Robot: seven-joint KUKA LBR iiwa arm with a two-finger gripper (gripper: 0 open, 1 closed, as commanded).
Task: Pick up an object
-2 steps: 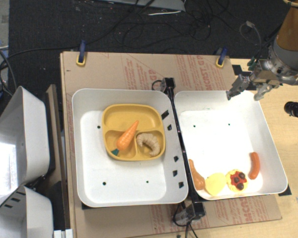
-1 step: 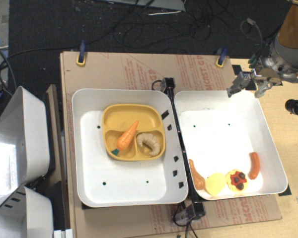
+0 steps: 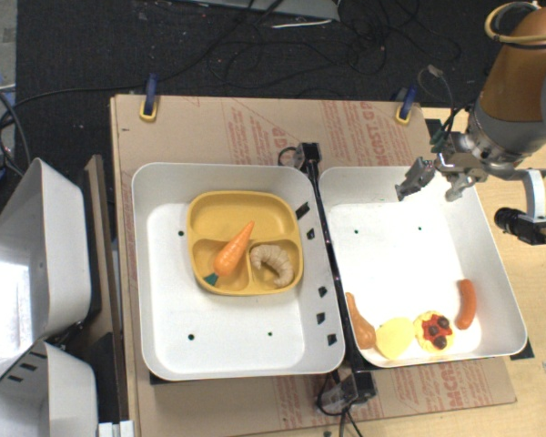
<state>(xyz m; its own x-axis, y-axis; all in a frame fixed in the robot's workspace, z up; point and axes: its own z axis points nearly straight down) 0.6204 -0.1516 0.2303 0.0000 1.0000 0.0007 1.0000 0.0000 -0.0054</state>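
The left bin [image 3: 164, 335] carries a yellow divided plate [image 3: 246, 242] with a carrot [image 3: 234, 248] lying tilted across its divider and a pale shrimp [image 3: 273, 263] in the lower right compartment. The right bin [image 3: 391, 262] holds its things along the near rim: an orange drumstick-shaped piece [image 3: 359, 321] against the left wall, a yellow round piece [image 3: 394, 336] just beside it, a small pizza-like piece [image 3: 434, 330] with red and dark toppings next to that, and a sausage [image 3: 466, 303] standing apart toward the right wall. The middle and far part of this bin lie bare.

The hand [image 3: 434, 180] hangs over the far right corner of the right bin, its two fingers spread with nothing between them, well apart from the food pieces.

Both bins sit on brown cardboard [image 3: 255, 126] clamped to the worktop by two yellow clips [image 3: 148, 107]. Black cables [image 3: 255, 35] trail over the dark floor beyond.
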